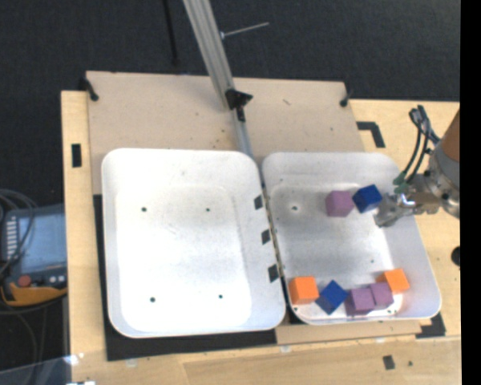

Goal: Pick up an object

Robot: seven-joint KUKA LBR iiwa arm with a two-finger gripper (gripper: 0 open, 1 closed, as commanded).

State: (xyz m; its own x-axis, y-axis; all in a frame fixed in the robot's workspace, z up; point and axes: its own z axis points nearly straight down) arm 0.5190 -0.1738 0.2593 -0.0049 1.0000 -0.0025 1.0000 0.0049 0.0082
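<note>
In the right bin (329,247), a purple cube (339,203) and a blue cube (367,197) sit side by side near the back. Along the front wall lie an orange cube (304,289), a second blue cube (332,296), two purple cubes (359,301) (381,295) and another orange cube (396,280). My gripper (387,212) reaches in from the right, low over the bin's right side, just right of the back blue cube and close to it. I see no cube in its grasp.
The left bin (184,239) lies beside the right one, with a clip strip between them. A slanted metal post (212,46) rises behind the bins. A handheld control unit (32,251) with cables sits at the far left.
</note>
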